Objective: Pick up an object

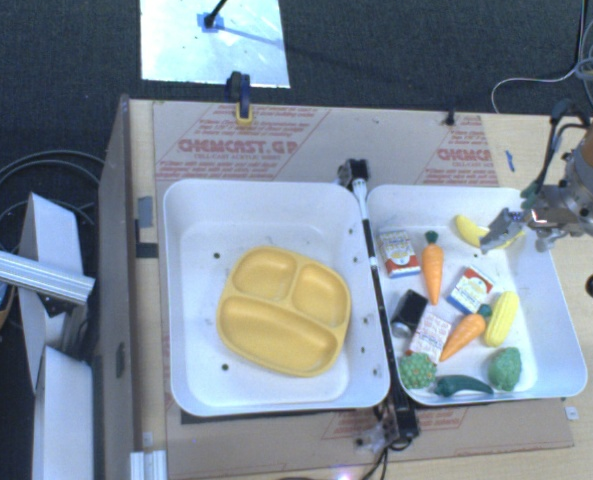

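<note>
The right bin (566,353) holds several toy foods. A yellow banana (466,230) lies at the back, with an orange carrot (433,270) and a red-and-white carton (398,252) to its left. Nearer the front are a blue-and-white carton (470,290), a yellow corn cob (502,316), a second carrot (461,336), a black block (409,310), a white packet (431,334), broccoli (417,371), a dark green vegetable (463,385) and a leafy green piece (505,367). My gripper (500,231) reaches in from the right, tilted, just right of the banana's end and close above it.
The left bin (191,268) holds a yellow divided plate (282,309). A black divider rod (371,258) runs between the two bins. The bins sit on a cardboard sheet (276,138). Cables (536,78) hang at the upper right behind the arm.
</note>
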Controlling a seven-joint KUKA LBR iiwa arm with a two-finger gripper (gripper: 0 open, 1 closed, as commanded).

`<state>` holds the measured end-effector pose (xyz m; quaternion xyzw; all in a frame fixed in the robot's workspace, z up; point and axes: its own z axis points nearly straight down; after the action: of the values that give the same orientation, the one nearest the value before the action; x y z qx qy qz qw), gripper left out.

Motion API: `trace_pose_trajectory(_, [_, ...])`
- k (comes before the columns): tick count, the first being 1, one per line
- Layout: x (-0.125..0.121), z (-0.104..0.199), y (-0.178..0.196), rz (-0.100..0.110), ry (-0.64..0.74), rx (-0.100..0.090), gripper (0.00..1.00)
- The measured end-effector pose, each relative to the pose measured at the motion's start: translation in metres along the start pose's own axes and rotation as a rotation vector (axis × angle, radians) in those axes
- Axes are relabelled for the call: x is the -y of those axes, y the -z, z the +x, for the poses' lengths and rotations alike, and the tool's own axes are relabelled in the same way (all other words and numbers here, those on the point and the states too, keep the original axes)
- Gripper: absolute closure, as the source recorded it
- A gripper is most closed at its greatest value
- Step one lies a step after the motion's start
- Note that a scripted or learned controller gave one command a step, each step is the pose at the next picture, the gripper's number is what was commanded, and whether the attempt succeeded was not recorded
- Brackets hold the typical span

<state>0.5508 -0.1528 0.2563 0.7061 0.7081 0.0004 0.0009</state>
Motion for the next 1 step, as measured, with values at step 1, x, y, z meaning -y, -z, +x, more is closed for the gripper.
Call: trace_pose_trajectory(1, [-0.0063,0.0424,-0.0923,0.006,0.005,-0.003,0.0])
